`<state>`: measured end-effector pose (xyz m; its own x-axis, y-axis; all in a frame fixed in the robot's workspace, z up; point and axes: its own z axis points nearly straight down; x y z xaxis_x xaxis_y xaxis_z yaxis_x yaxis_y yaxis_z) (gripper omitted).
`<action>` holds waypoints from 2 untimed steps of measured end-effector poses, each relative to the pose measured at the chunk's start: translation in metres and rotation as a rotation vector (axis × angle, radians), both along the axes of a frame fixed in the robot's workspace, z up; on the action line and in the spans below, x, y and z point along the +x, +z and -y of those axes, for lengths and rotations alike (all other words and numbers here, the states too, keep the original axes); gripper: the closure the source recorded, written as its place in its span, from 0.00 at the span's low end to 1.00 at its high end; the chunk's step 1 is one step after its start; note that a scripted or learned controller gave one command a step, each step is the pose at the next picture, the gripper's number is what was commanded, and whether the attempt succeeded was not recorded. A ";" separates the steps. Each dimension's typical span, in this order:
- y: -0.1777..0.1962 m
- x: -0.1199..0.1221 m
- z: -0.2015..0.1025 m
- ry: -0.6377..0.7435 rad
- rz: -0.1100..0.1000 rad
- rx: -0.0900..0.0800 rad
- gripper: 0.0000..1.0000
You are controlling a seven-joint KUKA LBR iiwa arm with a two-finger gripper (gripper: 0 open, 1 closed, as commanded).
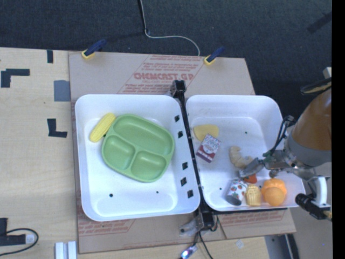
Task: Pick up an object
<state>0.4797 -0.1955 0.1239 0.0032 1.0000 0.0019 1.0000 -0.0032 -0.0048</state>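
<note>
A cardboard sheet (pixel 161 74) with red lettering covers the table (pixel 32 161) mid-frame, held by what look like two clamps (pixel 94 48) at its top corners.

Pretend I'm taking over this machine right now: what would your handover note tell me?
Gripper: low in the right bin, among the toys; whether it grips anything cannot be told.
Right bin holds a yellow wedge, a small red-and-white carton, a beige lump, an orange, a little corn cob and a small grey-white item.
Left bin holds a green divided plate with a yellow corn cob beside it.
Done: the reach. Left: lift one object out.
</note>
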 end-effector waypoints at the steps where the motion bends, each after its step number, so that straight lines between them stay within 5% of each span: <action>1: 0.008 0.003 -0.001 0.004 0.001 0.000 1.00; 2: 0.127 0.005 0.031 0.002 0.016 -0.009 1.00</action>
<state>0.4852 -0.2265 0.2505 0.0015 1.0000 -0.0073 0.9999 -0.0014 0.0114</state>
